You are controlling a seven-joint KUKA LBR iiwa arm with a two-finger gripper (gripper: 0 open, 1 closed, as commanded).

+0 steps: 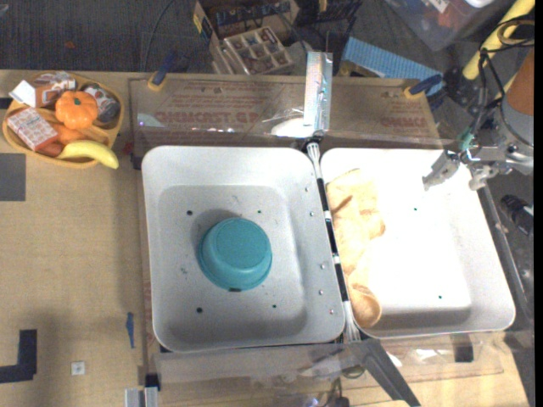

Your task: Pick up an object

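An upturned teal bowl (236,253) sits in the middle of the left bin (170,176). A crumpled tan cloth (355,227) lies along the left wall of the right bin (450,287), from its upper left corner down to the front. My gripper (458,175) hangs over the right bin's upper right corner, far from both the cloth and the bowl. Its two fingers stand apart, open, with nothing between them.
A divider rim (322,219) separates the two bins. A basket of toy food (64,119) with a banana and a pumpkin rests at the bench's upper left. Cardboard and clear plastic sheets (254,108) lie behind the bins. Cables and the arm (509,75) crowd the upper right.
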